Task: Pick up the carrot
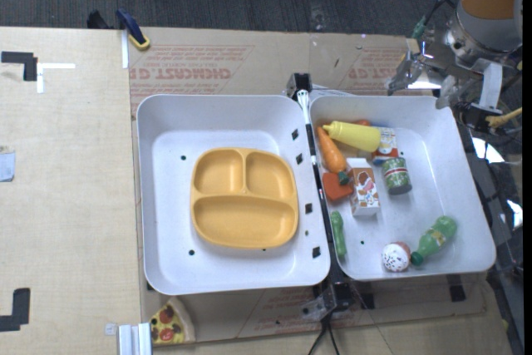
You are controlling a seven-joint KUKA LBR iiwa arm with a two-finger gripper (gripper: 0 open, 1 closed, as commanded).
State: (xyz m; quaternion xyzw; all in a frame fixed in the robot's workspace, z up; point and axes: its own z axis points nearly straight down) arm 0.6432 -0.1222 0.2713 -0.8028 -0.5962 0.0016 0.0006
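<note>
The carrot (332,150) lies in the right bin (462,179), close along that bin's left wall in its upper half, slanting from upper left to lower right. Its lower end touches an orange-red piece (336,186) just below it. Beside the carrot's upper end lies a yellow bottle (353,133) on its side, pointing left, near the bin's upper edge. A small carton (364,191) stands near the middle of the bin, just right of the carrot's lower end, and a green can (396,176) sits to the carton's right. A green pod (337,233) lies along the left wall lower down. Toward the bin's lower right corner are a white-and-red ball (396,258) and a green bottle (435,239) (the two nearly touching).

The left bin (158,179) carries a yellow divided plate (245,198) in its middle.

The gripper (424,79) hangs above the upper right corner of the right bin, just outside its upper edge and well apart from the carrot. I cannot tell how wide it stands, as it is blurred and glinting there. Nothing shows in its grasp.
</note>
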